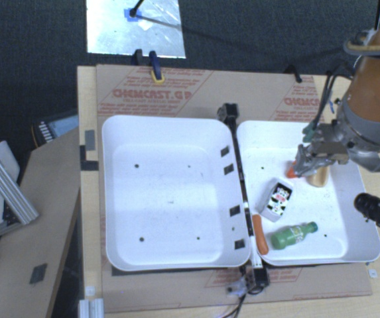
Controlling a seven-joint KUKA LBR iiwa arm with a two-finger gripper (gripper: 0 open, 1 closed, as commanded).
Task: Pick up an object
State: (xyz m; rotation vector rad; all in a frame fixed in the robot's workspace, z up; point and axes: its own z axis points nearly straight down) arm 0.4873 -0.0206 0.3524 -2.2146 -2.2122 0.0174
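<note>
we read "chemcast gp" on the board (151, 93) under the bins, and we cannot tell the end effector (307, 166) grip state above the right bin (359, 247), near the green bottle (294, 234).

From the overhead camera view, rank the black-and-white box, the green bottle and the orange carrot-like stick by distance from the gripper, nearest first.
1. The black-and-white box, just below and left of the gripper, mid right bin.
2. The green bottle, farther down, near the bin's front.
3. The orange stick, lying against the bin's left wall, at the front.
</note>
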